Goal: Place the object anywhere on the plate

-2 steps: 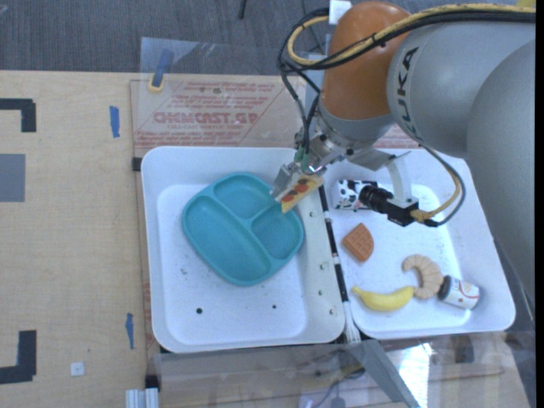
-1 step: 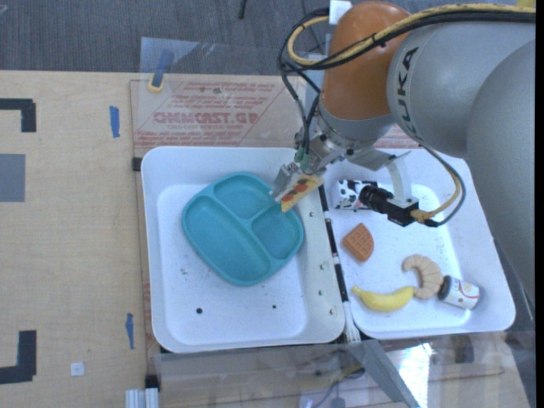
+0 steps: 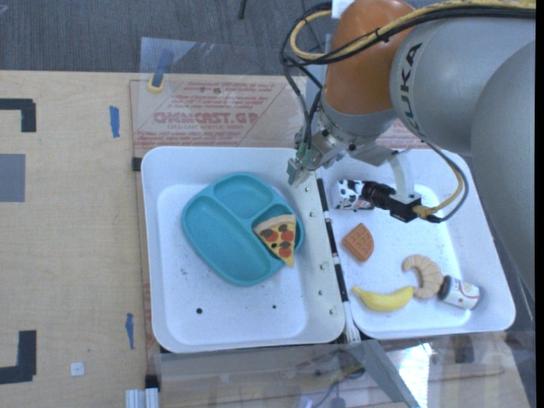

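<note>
A blue divided plate (image 3: pixel 234 238) lies in the left bin (image 3: pixel 166 313); a toy pizza slice (image 3: pixel 280 235) rests on the plate's right compartment, its tip pointing near and overhanging the rim; the gripper (image 3: pixel 303 165) hangs over the far end of the divide between the bins, and whether its claw is spread or pressed together cannot be told; the right bin (image 3: pixel 493 304) holds a waffle piece (image 3: pixel 359 242), a croissant (image 3: pixel 423 272), a banana (image 3: pixel 382 297), a small can (image 3: pixel 460 293) and a black-and-white cow figure (image 3: pixel 345 194).
</note>
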